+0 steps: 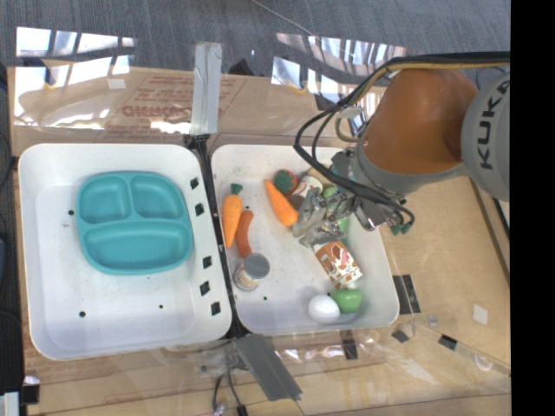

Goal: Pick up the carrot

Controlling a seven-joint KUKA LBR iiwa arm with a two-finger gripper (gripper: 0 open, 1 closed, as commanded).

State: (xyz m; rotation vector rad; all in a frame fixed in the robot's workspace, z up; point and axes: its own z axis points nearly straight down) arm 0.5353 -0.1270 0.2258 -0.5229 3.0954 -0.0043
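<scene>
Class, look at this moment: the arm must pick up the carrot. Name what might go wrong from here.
1. There are two carrots, so the target is ambiguous.
2. The left one lies beside a sausage near the right bin's wall; fingers may hit either.
3. The gripper hovers amid crowded items, including a carton, and could knock them.

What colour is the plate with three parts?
Teal plate, seen in the camera view.

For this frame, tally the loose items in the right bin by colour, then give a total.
Orange: 2, carrot and carrot
Red-brown: 1, sausage
Grey: 1, can
White: 1, egg
Green: 1, green piece
Printed: 1, carton
Total: 7
</scene>
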